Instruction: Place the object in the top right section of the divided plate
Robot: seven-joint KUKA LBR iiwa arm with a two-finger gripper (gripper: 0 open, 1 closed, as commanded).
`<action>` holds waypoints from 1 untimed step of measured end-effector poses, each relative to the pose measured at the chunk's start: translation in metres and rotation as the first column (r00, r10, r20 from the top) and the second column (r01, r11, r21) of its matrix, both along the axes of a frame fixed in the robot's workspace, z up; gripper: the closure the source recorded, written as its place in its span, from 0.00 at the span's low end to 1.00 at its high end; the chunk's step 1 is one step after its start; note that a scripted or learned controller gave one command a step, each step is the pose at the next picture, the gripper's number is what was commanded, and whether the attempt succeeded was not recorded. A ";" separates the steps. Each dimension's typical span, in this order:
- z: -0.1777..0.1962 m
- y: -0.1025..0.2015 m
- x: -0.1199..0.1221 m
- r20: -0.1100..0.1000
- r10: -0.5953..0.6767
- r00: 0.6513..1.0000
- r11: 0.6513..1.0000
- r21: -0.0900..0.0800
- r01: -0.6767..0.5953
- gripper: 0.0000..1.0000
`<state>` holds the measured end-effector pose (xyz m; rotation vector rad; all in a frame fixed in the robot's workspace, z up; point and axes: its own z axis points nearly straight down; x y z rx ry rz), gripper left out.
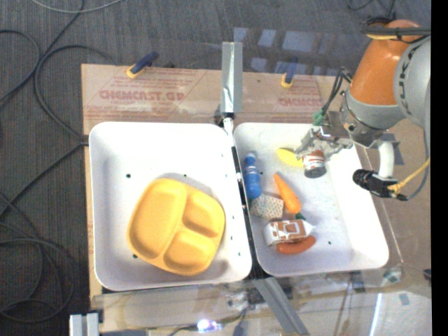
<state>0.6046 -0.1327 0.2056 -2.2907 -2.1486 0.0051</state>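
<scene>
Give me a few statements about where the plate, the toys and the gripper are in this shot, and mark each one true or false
1. The yellow divided plate lies in the left bin. True.
2. The carrot lies on the plate. False: it lies in the right bin.
3. The blue bottle lies along the right bin's left wall. True.
4. The gripper hovers over the left bin. False: it is over the right bin, at the small can.
5. The plate's sections hold toys. False: no toy lies in them.
</scene>
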 end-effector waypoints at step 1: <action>-0.023 0.069 -0.051 -0.001 0.206 0.979 0.978 0.003 -0.206 1.00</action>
